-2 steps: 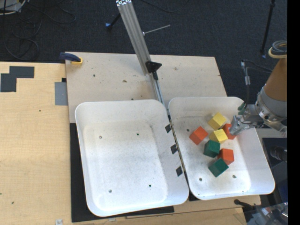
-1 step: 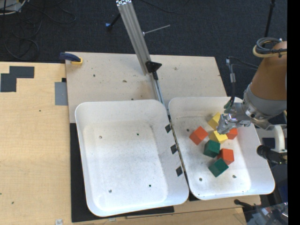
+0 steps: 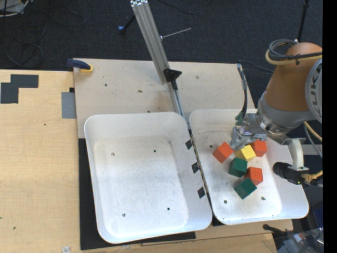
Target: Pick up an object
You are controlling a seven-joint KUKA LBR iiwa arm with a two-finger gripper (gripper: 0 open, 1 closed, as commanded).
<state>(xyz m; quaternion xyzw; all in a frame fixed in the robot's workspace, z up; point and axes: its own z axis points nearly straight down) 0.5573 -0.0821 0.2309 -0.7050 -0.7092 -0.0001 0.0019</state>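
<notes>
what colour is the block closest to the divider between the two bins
Orange-red; the block lies leftmost in the right bin, clear in the camera view.

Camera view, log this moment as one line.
gripper low in right bin | over yellow block | six blocks clustered | grasp unconfirmed

Two white bins stand side by side: the left bin (image 3: 139,178) and the right bin (image 3: 263,204). All six blocks lie in the right bin: three orange blocks (image 3: 222,152) (image 3: 259,148) (image 3: 255,174), two green blocks (image 3: 238,166) (image 3: 245,187), and one yellow block (image 3: 246,153) in their midst.
</notes>
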